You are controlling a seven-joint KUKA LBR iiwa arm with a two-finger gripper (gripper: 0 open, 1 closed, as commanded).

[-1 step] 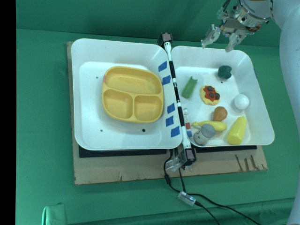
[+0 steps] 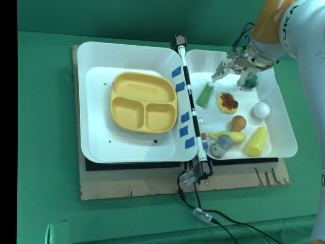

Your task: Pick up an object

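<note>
Tool (image 2: 237,74) is hovering over the far part of the right bin (image 2: 284,131), and I cannot tell how it is set. I am seeing a dark green object (image 2: 249,82) just beneath it. Nearer me are lying a green stick (image 2: 205,94), a pizza toy (image 2: 227,102), a white ball (image 2: 261,110) and a banana (image 2: 229,135). A yellow tray (image 2: 143,101) is sitting in the left bin (image 2: 96,141).

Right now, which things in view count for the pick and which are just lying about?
For the pick:
end effector, above the right bin
dark green item beneath it
green piece
pizza toy
white ball
brown piece
banana
can
yellow bottle

Lying about:
yellow divided tray in the left bin
cables
</note>
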